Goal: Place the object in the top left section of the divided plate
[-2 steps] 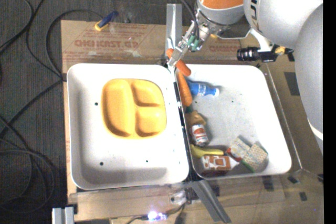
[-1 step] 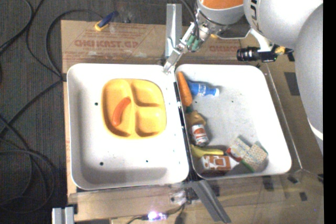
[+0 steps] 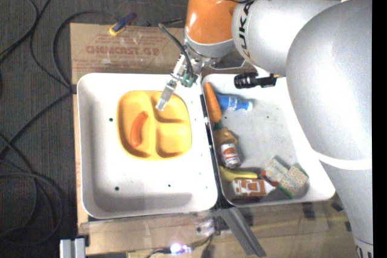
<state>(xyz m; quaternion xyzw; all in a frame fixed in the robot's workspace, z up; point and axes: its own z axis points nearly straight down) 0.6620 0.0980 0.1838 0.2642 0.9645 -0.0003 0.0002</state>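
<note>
The table [image 3: 121, 51] is sitting on a dark floor with wires, and it is carrying two white bins. In the left bin [image 3: 103, 184] a yellow divided plate [image 3: 175, 145] is lying, with an orange sausage-like object [image 3: 138, 127] in its long left part. My claw [image 3: 163, 101] is hovering over the plate's top edge. I cannot tell what it is doing. I think I am reaching for the object next.

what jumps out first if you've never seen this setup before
The big grey arm with its orange band fills the right side, its claw hanging over the yellow divided plate in the left bin. An orange sausage-like object lies in the plate's left section. The right bin holds a jumble: carrot, blue bottle, banana.
</note>
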